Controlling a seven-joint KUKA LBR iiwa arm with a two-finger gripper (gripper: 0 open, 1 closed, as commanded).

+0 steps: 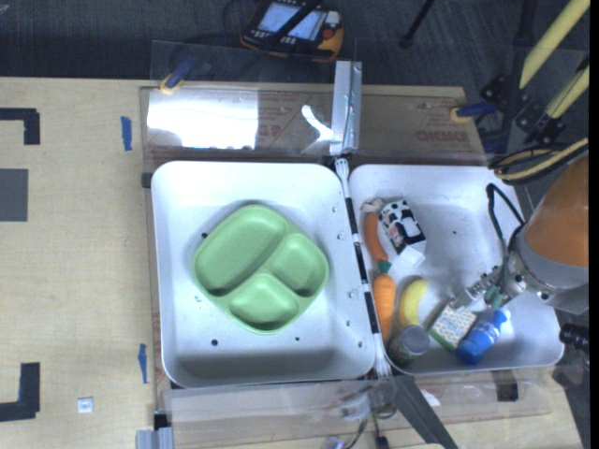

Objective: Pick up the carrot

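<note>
Item: carrot [384, 304], lying vs. right bin's [449, 187] left wall beside yellow toy [413, 299]. We're seeing end effector [489, 290] hovering nr. blue bottle [482, 336]; grip state: can't tell.

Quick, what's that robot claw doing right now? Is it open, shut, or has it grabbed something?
Gripper: cannot be told. It sits low in the right bin, by the blue bottle, apart from the carrot.

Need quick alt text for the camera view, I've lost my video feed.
The carrot lies at the right bin's left wall beside a yellow item, with the gripper to its right. The left bin holds a green divided plate.
</note>
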